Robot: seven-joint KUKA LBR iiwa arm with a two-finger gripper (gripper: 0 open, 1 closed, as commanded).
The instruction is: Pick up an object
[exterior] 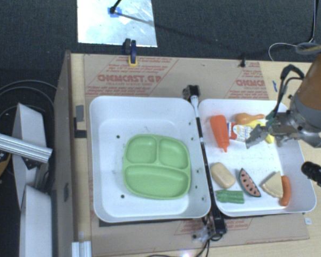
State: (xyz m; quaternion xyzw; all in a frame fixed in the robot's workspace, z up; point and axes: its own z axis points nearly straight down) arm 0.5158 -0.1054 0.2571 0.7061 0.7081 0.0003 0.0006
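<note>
**A:** What sits biggest on the bench?

**B:** Two shallow white plastic bins side by side. The left bin (104,143) holds a light green divided plastic tray (157,166) with three compartments, lying flat near the middle. The right bin (299,165) holds the toy food.

**A:** And the arm?

**B:** The grey arm with an orange band (316,92) reaches in from the right, over the right bin's far half. Its two-finger gripper (257,136) points left, hanging just beside a white packet with a red label (237,130). I cannot tell whether anything is pinched there.

**A:** The food, then?

**B:** An orange-red carrot-like piece (220,132) lies left of the packet, and a yellow-orange drumstick shape (248,118) lies just behind it. Along the near side: a tan potato-like lump (222,175), a watermelon slice (249,182), a pale wedge (273,184) touching a small orange sausage shape (285,190), and a green pod (230,196) by the near rim.
</note>
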